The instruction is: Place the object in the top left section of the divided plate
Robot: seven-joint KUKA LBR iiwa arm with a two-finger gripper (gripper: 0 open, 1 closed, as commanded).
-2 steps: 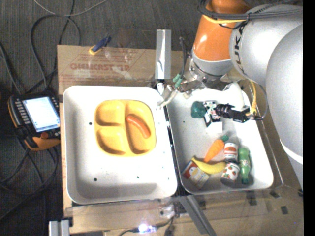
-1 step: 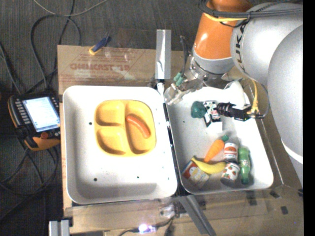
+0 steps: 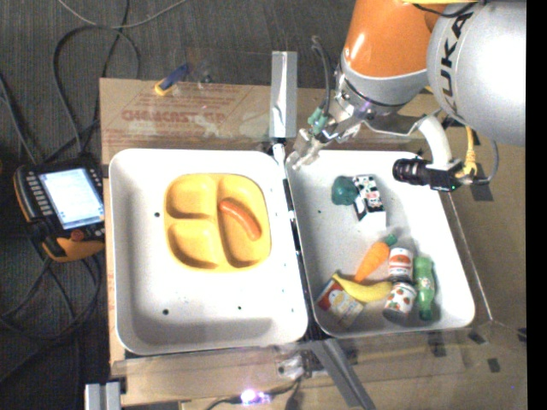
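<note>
The pincer (image 3: 309,140) hangs above the top edge between two white bins (image 3: 137,314), its fingers slightly apart and gripping nothing. Below and to its left lies one yellow divided plate (image 3: 190,196) with one sausage (image 3: 240,219) in its large right section, long axis running from upper left to lower right. Below and to its right lie one carrot (image 3: 371,260), one banana (image 3: 361,289), two small cans (image 3: 399,263) and one green block (image 3: 344,190).
</note>
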